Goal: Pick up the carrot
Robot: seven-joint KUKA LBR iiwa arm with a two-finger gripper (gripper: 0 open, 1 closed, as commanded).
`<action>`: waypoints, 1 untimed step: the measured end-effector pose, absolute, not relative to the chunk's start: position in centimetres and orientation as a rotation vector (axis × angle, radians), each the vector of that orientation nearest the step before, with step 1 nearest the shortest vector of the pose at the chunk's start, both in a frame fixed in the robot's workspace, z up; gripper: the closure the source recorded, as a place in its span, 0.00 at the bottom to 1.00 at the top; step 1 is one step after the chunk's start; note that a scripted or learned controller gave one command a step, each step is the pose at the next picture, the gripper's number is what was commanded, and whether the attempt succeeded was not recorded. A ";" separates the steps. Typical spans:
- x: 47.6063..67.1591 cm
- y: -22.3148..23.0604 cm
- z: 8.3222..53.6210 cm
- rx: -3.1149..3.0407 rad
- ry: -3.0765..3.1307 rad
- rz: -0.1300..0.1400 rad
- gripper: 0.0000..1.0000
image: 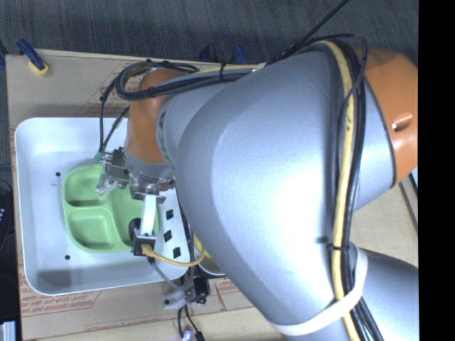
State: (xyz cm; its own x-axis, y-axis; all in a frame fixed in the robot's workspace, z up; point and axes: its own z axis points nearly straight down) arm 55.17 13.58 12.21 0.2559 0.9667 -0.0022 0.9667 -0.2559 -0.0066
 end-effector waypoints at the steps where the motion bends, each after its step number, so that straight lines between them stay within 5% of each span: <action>1: 55.2 13.6 13.2 -2.478 -1.919 0.013 1.00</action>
